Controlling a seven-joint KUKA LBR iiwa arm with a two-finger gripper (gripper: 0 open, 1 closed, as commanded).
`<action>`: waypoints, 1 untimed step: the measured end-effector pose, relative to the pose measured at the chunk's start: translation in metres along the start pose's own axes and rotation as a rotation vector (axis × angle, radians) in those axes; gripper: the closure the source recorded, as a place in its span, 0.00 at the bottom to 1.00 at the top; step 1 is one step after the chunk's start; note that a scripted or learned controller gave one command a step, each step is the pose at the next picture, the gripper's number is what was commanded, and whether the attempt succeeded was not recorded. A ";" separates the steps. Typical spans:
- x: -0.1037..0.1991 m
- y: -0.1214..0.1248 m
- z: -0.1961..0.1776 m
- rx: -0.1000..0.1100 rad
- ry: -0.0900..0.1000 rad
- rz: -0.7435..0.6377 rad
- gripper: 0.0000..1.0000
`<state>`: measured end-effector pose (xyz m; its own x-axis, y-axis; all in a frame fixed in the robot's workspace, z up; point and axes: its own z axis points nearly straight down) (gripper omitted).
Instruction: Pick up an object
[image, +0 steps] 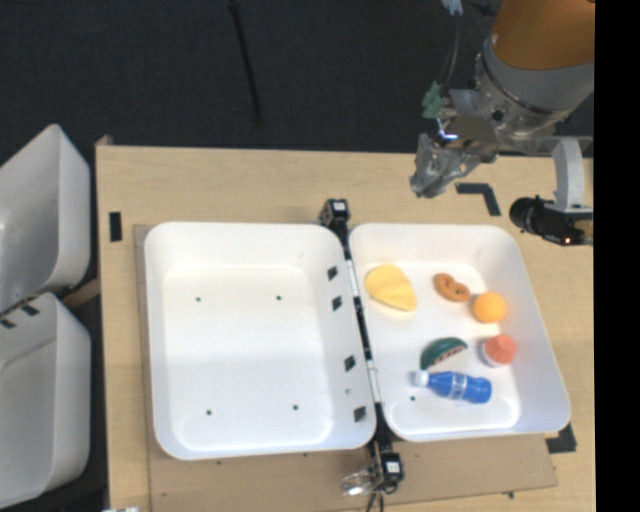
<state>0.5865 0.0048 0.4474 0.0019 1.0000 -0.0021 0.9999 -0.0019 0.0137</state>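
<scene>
I read this as the approach step: nothing is picked yet, and my next move must bring the arm down over the right bin (530, 262) toward one item. The arm (535, 60) hangs at the upper right of the frame, above the bench beyond that bin's far rim, its gripper (432, 180) pointing down; I cannot tell its state. Candidates, largest first: yellow piece (391, 288), blue bottle (455, 386), orange ball (489, 307).
</scene>
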 end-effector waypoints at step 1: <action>0.038 0.009 0.129 0.029 0.000 -0.006 1.00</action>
<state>0.5974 0.0430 0.3188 -0.0037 1.0000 -0.0019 0.9999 0.0037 -0.0155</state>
